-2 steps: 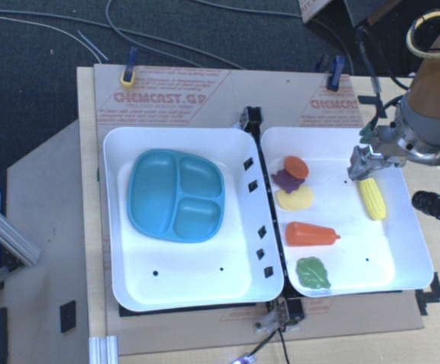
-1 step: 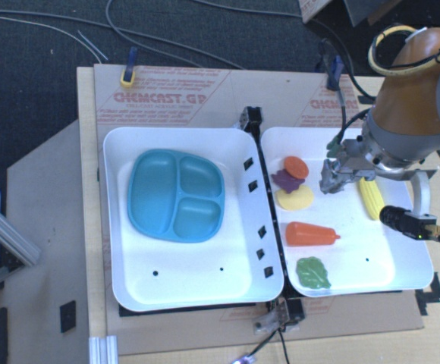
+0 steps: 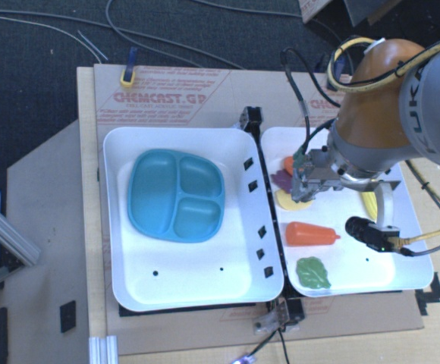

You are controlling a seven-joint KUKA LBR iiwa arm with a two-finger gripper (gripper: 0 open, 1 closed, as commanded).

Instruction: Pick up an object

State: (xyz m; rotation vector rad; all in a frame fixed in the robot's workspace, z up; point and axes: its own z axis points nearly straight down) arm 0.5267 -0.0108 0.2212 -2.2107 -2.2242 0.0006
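Note:
My gripper [image 3: 302, 190] hangs low over the left part of the right bin [image 3: 402, 275]. Its tips sit right by a purple piece [image 3: 282, 180] and a pale yellow piece [image 3: 287, 199]. An orange bit [image 3: 288, 163] pokes out behind the purple one. In front of the gripper lies an orange carrot [image 3: 311, 234], and nearer the front rim a green leafy piece [image 3: 312, 272]. A yellow corn-like piece [image 3: 370, 203] lies under the arm to the right. The arm hides whatever lies further back in the bin.
The left bin [image 3: 129, 279] holds a blue sectioned plate [image 3: 176, 195]. A black divider with clips [image 3: 259, 196] runs between the two bins. Cables trail across the floor at the top left.

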